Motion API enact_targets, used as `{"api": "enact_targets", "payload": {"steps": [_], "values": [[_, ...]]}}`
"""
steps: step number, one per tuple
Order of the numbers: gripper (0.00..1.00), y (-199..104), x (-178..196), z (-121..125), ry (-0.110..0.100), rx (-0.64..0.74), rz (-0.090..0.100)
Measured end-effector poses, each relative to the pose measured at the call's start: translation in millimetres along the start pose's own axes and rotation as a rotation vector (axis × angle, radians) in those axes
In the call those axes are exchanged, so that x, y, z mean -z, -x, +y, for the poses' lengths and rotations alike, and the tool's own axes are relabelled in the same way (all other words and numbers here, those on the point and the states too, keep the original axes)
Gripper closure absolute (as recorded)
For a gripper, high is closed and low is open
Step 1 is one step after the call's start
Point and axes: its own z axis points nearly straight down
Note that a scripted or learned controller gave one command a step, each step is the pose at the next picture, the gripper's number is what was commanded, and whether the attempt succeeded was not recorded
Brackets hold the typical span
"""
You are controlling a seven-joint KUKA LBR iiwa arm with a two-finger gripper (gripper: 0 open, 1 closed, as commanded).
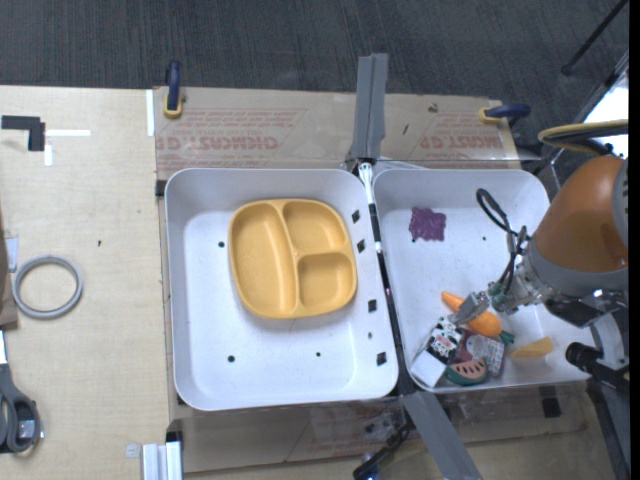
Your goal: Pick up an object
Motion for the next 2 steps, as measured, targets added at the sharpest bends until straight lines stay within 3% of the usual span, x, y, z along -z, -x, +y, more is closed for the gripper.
{"api": "enact_targets", "payload": {"steps": [1,2], "values": [[1.00,0.7,8.6,0.1,0.000,-0.003,0.000],[1.00,-84.1,99.2,67.3,-0.002,-0.112,0.000]]}}
